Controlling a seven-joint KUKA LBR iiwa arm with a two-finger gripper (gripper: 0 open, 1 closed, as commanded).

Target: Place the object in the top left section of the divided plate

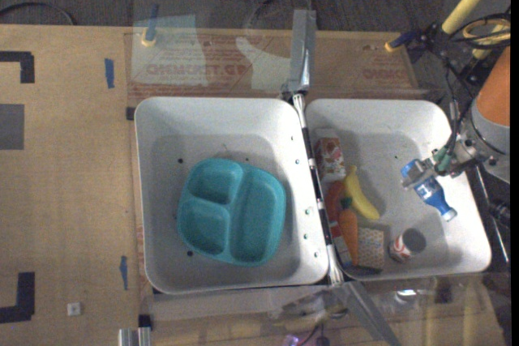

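Observation:
The teal divided plate (232, 211) lies in the left bin (162, 134), with two small sections on its left side and one long section on its right. My gripper (425, 172) reaches in from the right and hangs low over the right bin (381, 126). It sits right at the upper end of a small blue bottle (433, 195) that lies tilted, white cap toward the lower right. The gripper's body hides where it meets the bottle, so whether the bottle is gripped is unclear.
Along the right bin's left wall lie a red and white packet (329, 157), a banana (358, 194), a carrot (348, 229) and a tan square (371, 245). A small can (400, 248) stands near the front. A metal divider (302, 53) runs between the bins.

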